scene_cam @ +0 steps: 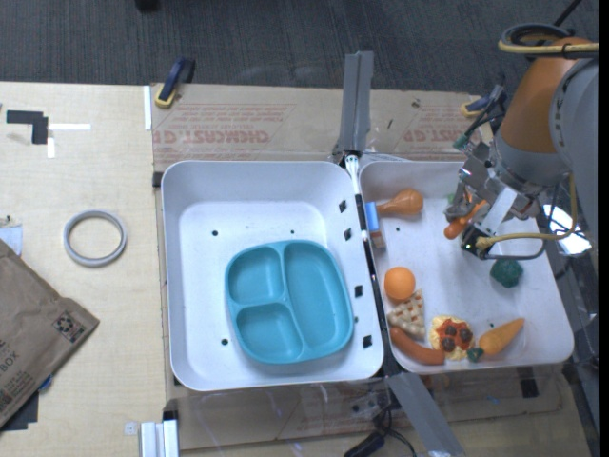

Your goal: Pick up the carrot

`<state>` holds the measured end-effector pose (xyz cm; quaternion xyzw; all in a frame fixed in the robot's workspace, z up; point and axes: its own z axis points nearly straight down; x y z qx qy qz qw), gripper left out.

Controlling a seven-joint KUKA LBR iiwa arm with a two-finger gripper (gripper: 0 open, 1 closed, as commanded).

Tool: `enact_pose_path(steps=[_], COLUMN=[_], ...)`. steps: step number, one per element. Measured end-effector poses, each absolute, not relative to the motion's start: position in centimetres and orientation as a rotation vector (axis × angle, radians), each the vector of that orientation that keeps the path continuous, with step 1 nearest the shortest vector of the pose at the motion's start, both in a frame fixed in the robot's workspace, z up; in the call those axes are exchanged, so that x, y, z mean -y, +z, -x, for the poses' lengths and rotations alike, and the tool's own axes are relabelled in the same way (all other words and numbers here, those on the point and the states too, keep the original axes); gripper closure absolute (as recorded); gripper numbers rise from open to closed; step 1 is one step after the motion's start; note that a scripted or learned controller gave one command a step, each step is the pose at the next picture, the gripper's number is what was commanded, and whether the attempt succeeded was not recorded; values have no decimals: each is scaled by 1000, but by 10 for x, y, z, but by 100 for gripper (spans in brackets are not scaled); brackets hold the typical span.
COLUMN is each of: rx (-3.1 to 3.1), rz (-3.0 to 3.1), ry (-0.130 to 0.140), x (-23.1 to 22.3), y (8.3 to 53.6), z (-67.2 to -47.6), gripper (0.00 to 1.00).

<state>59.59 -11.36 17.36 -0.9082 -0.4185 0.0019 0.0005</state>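
Lying carrot (501,335) | long axis diagonal | tip upper-right, green end lower-left

The carrot (500,336), orange with a small green top at its lower-left end, lay tilted in the right bin's (552,293) near corner, just beside the pizza slice (451,334).

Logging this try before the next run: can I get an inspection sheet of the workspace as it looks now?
Surface: two white bins, left bin, right bin, on a cardboard-covered bench.
Job's things: carrot lying at the right bin's near side, untouched.
Clutter: drumstick, orange, waffle, sausage, pizza slice, green piece; blue divided plate in the left bin.
Grippers: gripper over the right bin's far side, by a small orange item.
Cables: yellowish cable looping below the wrist.
Surroundings: tape roll, brown box, dark carpet.
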Motion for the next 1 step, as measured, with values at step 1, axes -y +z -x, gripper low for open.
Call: enact_pose_path(steps=[1], rx=[1390], rz=[2817], ry=[6], x=[40], y=[190], z=[-619], gripper=[100])
